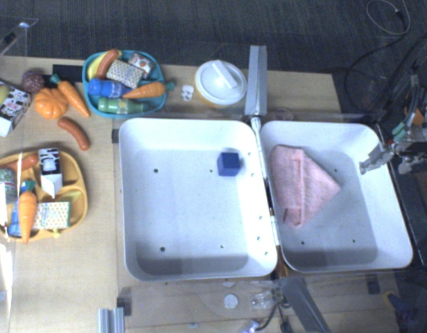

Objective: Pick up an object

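My pincer [377, 159] hangs at the right of the frame, over the right rim of the right bin [352, 255], with nothing between its fingers. I cannot tell whether they stand apart or together; they are too small and dark against the arm.

Two things are mine to pick. The pink cloth [302, 183] lies folded in the left half of the right bin, nearest to me. The blue cube [229, 163] sits in the left bin [193, 255], toward its upper right, well apart from every wall.

The cloth looks the easier reach, I judge, but it is soft and flat. To take it well I should come down over its thick folded ridge, not its thin edge, open wide, press close to the bin floor and pinch a bunched fold. A shallow pinch may slip off.

The cube is firm and free on all sides. For that I should square my fingers to two opposite faces and close on its middle before lifting straight up.
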Tool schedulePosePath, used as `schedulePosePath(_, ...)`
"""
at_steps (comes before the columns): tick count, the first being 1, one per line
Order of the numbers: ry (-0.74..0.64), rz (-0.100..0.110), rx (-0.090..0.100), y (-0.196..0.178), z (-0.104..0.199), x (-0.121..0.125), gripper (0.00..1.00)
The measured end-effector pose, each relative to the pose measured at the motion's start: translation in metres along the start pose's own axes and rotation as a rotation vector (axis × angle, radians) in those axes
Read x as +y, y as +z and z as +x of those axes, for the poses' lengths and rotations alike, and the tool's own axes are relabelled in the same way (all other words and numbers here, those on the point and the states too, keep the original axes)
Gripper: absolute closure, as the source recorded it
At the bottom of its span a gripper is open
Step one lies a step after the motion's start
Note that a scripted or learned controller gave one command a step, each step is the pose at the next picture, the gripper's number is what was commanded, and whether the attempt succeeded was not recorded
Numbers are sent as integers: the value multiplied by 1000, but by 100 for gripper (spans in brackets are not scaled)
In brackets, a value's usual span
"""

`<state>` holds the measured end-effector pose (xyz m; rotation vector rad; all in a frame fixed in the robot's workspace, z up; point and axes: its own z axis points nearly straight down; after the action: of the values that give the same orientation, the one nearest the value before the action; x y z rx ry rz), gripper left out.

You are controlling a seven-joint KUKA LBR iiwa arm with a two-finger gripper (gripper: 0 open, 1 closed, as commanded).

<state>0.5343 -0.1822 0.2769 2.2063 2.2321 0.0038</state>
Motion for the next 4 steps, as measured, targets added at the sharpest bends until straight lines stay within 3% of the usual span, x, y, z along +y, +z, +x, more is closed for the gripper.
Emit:
schedulePosePath(1, 8, 1, 0, 30, 15, 0, 0)
schedulePosePath(2, 25, 4, 1, 153, 44, 30, 0)
schedulePosePath(3, -70, -11, -2, 186, 59, 69, 0)
schedulePosePath(4, -72, -16, 0, 174, 61, 72, 100)
